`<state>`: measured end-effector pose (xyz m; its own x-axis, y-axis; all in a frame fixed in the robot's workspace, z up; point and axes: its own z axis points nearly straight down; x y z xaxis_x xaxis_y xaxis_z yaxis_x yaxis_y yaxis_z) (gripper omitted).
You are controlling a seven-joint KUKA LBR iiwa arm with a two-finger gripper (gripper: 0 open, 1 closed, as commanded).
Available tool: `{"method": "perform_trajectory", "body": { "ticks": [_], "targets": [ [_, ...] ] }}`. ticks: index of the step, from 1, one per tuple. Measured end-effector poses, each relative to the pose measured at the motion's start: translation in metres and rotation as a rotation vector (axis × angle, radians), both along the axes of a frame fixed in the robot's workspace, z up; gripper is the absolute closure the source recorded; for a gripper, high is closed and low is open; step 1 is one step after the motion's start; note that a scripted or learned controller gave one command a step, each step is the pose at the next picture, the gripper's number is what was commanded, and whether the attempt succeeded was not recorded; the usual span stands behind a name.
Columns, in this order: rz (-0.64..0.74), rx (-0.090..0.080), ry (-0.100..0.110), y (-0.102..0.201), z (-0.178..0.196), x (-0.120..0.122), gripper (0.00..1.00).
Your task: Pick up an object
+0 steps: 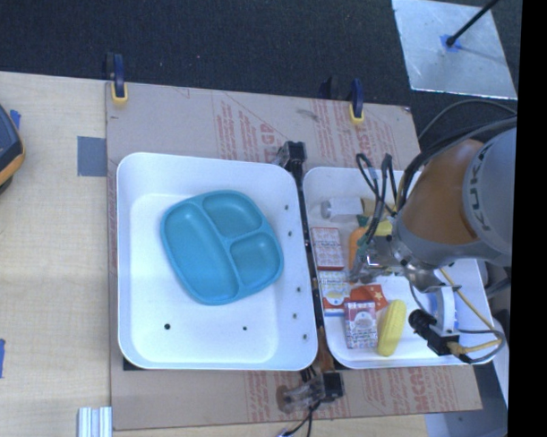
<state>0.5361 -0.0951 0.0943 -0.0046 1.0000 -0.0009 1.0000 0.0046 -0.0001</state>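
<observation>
Arm low over the right bin, nothing visibly lifted yet.

The arm [444, 206] reaches in over the right bin [342, 178], and its wrist hides the jaws, so I cannot tell whether they are apart or together. The pickable things lie in that bin: a small carton [360, 320] with a yellow corn-like piece [391, 326] touching its right side, a flat printed packet [326, 249] near the left wall, and an orange piece [357, 243] just beside the wrist. The left bin [133, 253] carries a blue divided plate [221, 245] (well apart from the arm). To do this well, I judge the descent should centre on one item, probably the carton or the yellow piece, coming straight down so neighbours are not nudged, closing only once it sits squarely between them.
</observation>
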Motion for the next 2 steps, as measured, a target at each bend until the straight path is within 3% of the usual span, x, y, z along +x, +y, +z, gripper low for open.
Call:
{"method": "perform_trajectory", "body": {
  "ticks": [1, 2],
  "targets": [
    [-0.013, -0.021, -0.007, -0.012, 0.000, -0.001, 0.00],
    [0.000, 0.000, 0.002, -0.030, -0.002, 0.070, 0.00]
  ]
}}
